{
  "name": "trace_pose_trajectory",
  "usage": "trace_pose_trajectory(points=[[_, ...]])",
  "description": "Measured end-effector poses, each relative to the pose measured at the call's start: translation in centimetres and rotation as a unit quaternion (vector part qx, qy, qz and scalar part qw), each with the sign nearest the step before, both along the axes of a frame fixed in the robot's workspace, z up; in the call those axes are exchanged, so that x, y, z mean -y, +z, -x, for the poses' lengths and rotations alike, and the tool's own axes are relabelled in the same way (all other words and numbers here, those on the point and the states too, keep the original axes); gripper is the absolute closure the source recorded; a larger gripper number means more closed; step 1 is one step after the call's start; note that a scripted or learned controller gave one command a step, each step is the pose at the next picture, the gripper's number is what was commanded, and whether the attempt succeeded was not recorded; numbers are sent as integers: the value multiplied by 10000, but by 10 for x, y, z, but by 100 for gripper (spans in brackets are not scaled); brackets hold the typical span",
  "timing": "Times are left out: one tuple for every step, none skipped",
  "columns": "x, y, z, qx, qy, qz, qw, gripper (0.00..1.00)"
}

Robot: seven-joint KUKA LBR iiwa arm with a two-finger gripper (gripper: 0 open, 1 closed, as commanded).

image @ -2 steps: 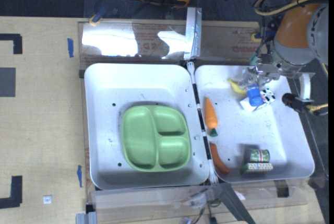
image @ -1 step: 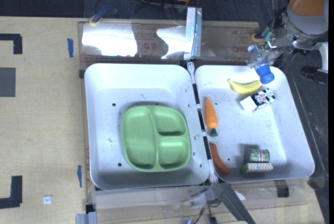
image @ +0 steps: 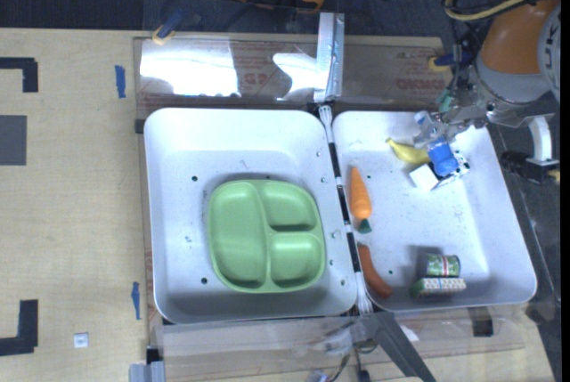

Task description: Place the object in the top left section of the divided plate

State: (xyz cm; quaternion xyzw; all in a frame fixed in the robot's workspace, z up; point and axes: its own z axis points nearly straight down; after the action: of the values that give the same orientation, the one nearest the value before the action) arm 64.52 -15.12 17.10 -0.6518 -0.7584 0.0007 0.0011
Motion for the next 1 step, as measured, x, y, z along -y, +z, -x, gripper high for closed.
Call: trace_pose_trajectory(points=[[48,52,-22,9,-132,6,9999,100]])
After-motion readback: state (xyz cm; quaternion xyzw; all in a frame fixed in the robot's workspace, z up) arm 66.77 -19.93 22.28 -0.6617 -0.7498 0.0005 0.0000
